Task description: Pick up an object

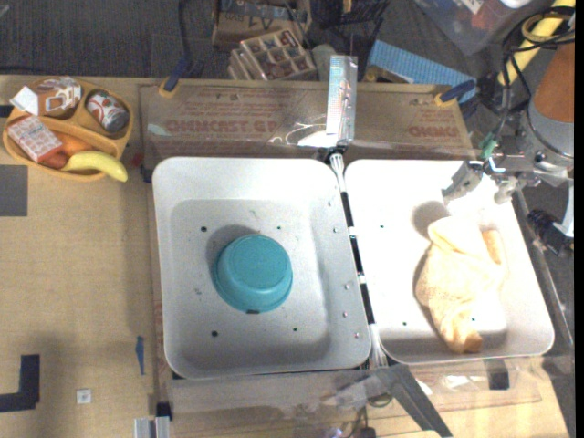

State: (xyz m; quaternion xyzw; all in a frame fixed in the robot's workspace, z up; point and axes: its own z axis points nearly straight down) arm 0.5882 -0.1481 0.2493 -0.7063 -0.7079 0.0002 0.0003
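The fingers hang spread apart and grasping nothing, poised at the right bin's far edge, so I judge this the approach step. Just below them lies a crumpled yellow cloth, the nearest pick; the next move calls for descending onto it. The teal bowl sits well off in the left bin; nothing stands between.

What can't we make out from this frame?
- Gripper, camera view: small and blurred at the right bin's top right corner, so its grip state is unreadable.
- Arm: cut off by the right edge.
- Yellow cloth: its folds hide anything beneath.
- Teal bowl in the left bin: whether upright or upside down is unclear.
- Yellow tray packets: labels too small.
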